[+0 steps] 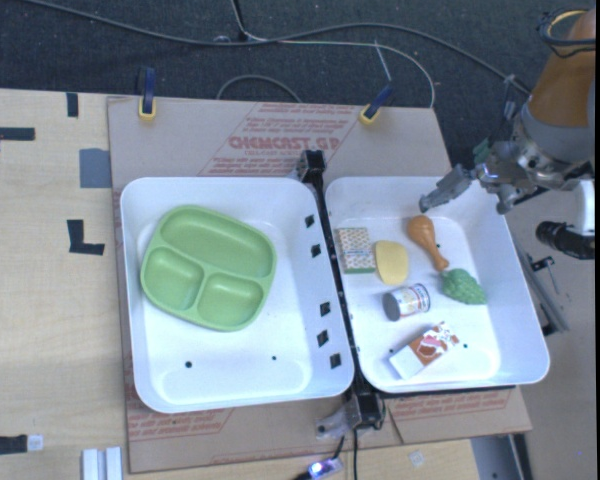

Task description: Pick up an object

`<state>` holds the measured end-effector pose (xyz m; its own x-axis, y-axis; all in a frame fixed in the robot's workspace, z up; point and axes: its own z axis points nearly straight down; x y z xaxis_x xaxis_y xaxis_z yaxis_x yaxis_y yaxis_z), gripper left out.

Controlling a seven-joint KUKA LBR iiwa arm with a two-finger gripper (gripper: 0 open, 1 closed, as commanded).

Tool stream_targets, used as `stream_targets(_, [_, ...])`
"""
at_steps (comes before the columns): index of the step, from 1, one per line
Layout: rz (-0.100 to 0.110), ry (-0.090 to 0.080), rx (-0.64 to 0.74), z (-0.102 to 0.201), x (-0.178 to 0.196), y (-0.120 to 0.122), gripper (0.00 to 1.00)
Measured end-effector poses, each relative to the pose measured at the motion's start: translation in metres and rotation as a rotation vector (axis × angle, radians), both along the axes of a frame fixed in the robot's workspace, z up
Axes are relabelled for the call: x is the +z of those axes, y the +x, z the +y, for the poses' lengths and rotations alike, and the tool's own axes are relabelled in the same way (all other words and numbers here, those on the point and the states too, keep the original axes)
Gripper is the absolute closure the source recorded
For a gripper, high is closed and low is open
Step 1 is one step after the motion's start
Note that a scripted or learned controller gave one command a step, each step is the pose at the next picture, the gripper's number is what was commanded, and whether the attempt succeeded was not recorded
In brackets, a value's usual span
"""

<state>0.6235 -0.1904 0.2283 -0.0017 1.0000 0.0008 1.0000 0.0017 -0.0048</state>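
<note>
The small carton (427, 349) lies nearest, while the end effector (442, 193), grip state impossible to tell, hovers near the drumstick (427, 239), which might roll away if nudged.

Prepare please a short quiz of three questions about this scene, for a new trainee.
1. True or false: the green tray lies in the left bin.
2. Which object lies nearest the gripper? A) chicken leg B) small carton C) tin can
3. Fill in: the yellow block lies between the patterned card and the ____.

Key: 1 true; 2 A; 3 chicken leg.
</note>
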Motion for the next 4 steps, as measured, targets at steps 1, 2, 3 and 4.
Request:
stream_targets(1, [0.006, 0.001, 0.0, 0.006, -0.067, -0.002, 0.0])
stream_targets(2, [0.006, 0.001, 0.0, 0.008, -0.135, -0.004, 0.0])
stream_targets(3, [-0.001, -0.002, 0.001, 0.008, -0.146, -0.004, 0.0])
stream_targets(4, [-0.003, -0.003, 0.002, 0.008, -0.135, -0.002, 1.0])
